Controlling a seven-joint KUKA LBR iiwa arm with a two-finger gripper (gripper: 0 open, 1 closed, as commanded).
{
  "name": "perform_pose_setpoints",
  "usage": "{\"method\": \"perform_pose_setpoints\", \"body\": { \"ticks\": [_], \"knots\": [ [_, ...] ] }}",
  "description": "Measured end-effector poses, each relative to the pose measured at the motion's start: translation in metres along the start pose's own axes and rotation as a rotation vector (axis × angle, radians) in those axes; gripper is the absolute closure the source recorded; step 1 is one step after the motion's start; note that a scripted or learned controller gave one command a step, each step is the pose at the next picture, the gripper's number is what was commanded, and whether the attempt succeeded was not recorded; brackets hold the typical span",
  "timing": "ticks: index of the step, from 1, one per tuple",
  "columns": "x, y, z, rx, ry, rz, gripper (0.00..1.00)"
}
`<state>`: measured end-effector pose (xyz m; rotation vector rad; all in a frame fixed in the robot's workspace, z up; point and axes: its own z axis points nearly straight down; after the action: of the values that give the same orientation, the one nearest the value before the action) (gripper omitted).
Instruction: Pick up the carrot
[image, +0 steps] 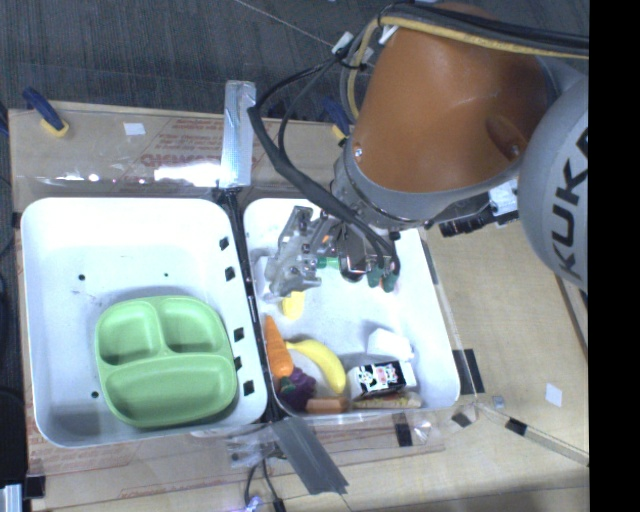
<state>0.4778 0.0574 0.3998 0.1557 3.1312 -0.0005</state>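
Looming closest to the lens, your arm's orange band (450, 100) hangs over the right bin (432, 300). Your carrot (277, 347) lies against that bin's left wall, with the banana (322, 362) at its 3 o'clock. At the carrot's 12 o'clock hovers the gripper (290, 275), seemingly poised over a small yellow piece (292, 305); you cannot tell how its jaws stand.

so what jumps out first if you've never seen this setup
The big arm, orange and grey, fills the upper right, its gripper hanging over the right bin. The green divided plate lies alone in the left bin. The carrot lies by the right bin's left wall, next to a banana.
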Motion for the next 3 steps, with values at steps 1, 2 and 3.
{"method": "perform_pose_setpoints", "body": {
  "ticks": [1,2,3],
  "knots": [
    [0.0,0.001,0.0,0.0,0.001,-0.003,0.0],
    [-0.025,-0.062,0.192,0.002,0.018,0.015,0.0],
    [-0.051,-0.125,0.209,0.0,0.005,-0.136,0.0]
  ]
}}
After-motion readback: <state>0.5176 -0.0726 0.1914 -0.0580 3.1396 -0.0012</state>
